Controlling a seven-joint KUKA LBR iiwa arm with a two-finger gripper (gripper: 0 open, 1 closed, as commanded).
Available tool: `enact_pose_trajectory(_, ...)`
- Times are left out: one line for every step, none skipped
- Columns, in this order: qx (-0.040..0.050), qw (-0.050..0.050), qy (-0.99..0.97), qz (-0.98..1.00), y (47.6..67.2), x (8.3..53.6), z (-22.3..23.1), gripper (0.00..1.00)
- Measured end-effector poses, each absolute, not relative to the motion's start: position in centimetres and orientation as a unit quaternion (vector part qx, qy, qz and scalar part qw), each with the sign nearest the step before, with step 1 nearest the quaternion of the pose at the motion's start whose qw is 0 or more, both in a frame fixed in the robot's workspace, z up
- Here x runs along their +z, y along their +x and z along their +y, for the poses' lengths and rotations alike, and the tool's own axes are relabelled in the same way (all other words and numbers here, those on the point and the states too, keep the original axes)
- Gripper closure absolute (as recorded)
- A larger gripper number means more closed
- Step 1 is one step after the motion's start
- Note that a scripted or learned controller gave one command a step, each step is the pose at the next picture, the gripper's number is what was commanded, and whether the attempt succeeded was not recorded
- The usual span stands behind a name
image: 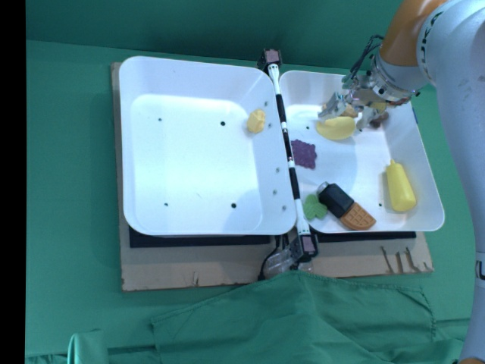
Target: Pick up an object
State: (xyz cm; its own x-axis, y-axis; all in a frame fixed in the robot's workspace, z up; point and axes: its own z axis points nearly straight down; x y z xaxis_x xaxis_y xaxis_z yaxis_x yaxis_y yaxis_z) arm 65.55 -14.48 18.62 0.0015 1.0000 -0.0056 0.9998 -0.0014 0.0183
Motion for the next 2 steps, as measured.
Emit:
enact_pose_trajectory(0.0062,0.013,0.709,0.705,65.7,20.1,-14.7,1.0)
enact_pose_trajectory(-0.0016,0.0,0.71,0.704,58.2,19.2,-17.8,1.0)
